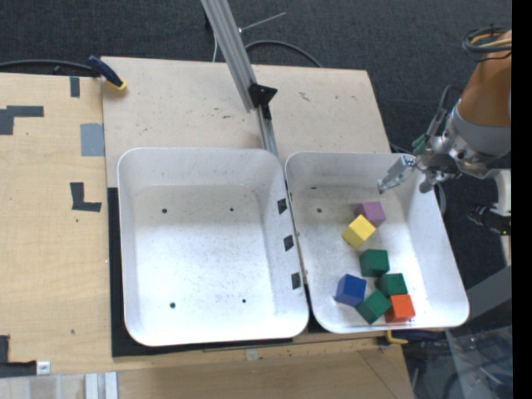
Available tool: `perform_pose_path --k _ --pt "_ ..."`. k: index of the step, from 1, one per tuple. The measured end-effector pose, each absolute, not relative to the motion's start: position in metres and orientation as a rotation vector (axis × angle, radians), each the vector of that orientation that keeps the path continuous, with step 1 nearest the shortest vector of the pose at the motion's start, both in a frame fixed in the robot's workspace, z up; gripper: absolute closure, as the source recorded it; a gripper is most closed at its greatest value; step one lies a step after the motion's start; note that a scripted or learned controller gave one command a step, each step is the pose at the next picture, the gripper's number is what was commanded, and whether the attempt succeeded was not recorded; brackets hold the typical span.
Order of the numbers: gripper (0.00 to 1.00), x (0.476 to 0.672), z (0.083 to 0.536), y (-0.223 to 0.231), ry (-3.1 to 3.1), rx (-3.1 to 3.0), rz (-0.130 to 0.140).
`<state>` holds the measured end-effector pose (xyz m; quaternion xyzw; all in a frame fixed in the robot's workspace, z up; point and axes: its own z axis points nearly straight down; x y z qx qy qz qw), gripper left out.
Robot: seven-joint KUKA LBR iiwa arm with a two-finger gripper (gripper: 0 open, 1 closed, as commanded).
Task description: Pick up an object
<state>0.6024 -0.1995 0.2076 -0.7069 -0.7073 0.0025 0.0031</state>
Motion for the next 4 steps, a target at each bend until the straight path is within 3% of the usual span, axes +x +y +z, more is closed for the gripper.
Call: perform_pose_path --k 2,3,4 --pt "0.0 0.598 0.093 -0.19 -2.222 -2.22 0.001" --pt "1.0 0.597 0.104 -0.19 -2.222 -2.218 0.003" --pt "1.0 0.6 0.149 -0.197 -2.223 -2.223 -0.001"
